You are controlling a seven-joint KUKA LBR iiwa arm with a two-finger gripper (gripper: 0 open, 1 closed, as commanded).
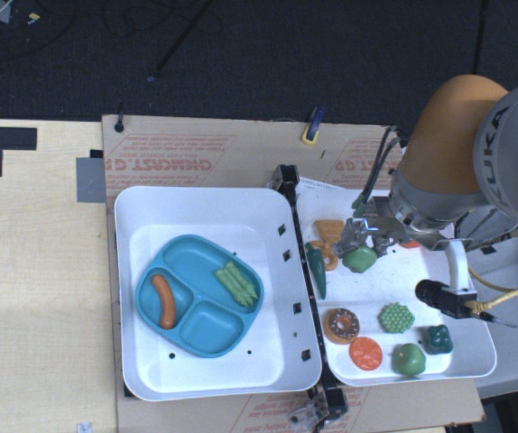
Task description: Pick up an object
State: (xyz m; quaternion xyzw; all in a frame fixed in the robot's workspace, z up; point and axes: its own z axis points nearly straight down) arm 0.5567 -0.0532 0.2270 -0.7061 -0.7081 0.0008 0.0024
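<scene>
gripper (360,238) low in right bin (476,368), over green ball (360,260) | grip state: cannot tell, contact hidden | toys crowd bin's near edge, ball most reachable | tray (196,332) in left bin (151,206), likely drop spot

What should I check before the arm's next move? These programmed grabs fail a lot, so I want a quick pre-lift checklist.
1. Gripper is over the right bin: ok.
2. Green round object sits right at the gripper: ok.
3. That object is actually clamped: cannot tell.
4. Orange piece and dark green pepper lie close beside the target and could get nudged: not ok.
5. Donut, tomato and green apple are well away from the gripper: ok.
</scene>
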